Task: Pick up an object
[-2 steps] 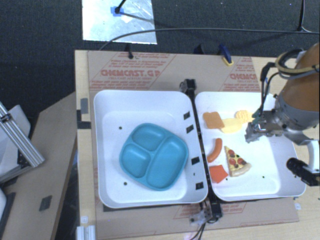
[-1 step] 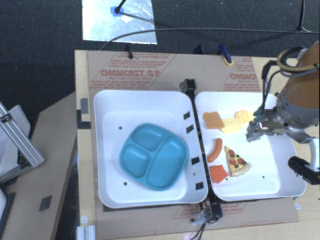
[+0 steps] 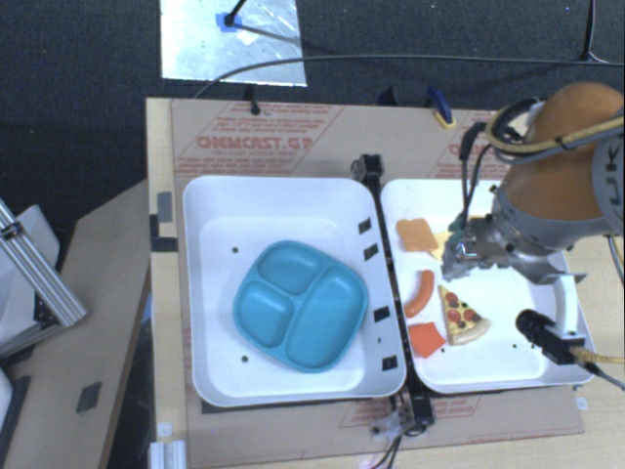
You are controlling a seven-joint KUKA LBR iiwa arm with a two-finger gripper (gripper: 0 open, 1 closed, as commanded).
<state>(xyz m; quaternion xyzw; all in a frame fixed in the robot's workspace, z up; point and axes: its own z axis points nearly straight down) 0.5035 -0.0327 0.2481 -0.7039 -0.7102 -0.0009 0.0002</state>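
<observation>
From the camera above the bench, the arm (image 3: 571, 174) comes in from the right, its bulky orange-and-grey body bent over the right bin (image 3: 508, 374), the wrist angled down and toward the left so that the claw (image 3: 455, 260) hangs low over the bin's upper middle; whether the claw is wide or narrow I cannot tell, the metal parts blur together there, and nothing can be made out in its grip. Just up and to the left of the claw lies an orange toast-like piece (image 3: 417, 234); just below it, close by, sits a pizza slice toy (image 3: 460, 316); down and to the left lies a red sausage (image 3: 419, 292), tilted, and further down a small orange-red square piece (image 3: 427, 339), touching or nearly touching the pizza slice. Well to the left of the claw, across the divider, the left bin (image 3: 210, 262) holds a blue divided plate (image 3: 301, 304), lying flat and slightly turned.
</observation>
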